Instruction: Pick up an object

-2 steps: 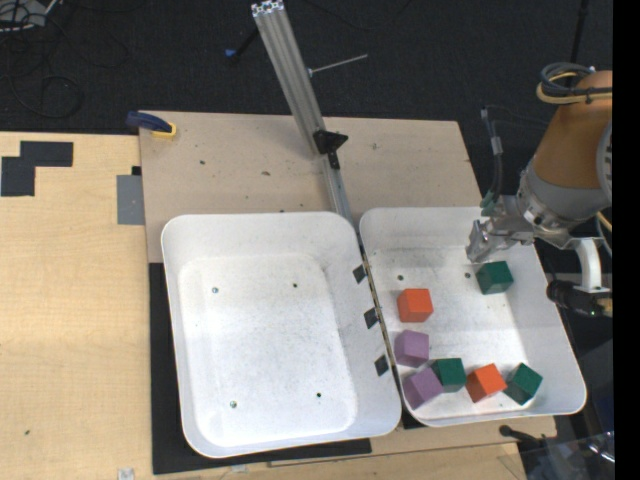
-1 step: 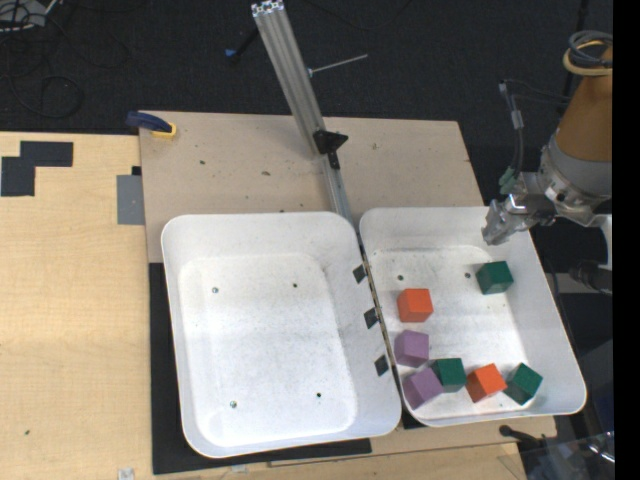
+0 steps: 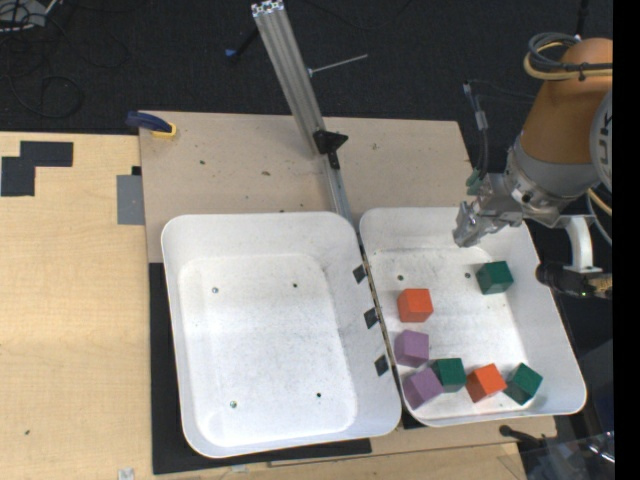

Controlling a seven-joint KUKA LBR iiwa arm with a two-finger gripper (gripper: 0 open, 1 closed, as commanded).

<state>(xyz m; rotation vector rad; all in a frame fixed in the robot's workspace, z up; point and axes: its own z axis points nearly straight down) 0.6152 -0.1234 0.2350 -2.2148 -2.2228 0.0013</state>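
The right bin (image 3: pixel 560 338) holds several small cubes. An orange cube (image 3: pixel 415 304) lies near its middle, and a green cube (image 3: pixel 494 277) sits toward the upper right. Lower down are two purple cubes (image 3: pixel 411 348) (image 3: pixel 422 385), a green cube (image 3: pixel 450 372), an orange cube (image 3: pixel 486 381) and another green cube (image 3: pixel 523 382). My gripper (image 3: pixel 470 230) hangs over the bin's upper part, up and left of the upper green cube, with nothing seen between its fingers.
The left bin (image 3: pixel 190 268) lies beside the right one, with black clips (image 3: pixel 370 318) along the shared wall. A slanted aluminium bar (image 3: pixel 295 78) rises behind the bins. A blue and yellow clamp (image 3: pixel 152 123) sits at the bench's back left.
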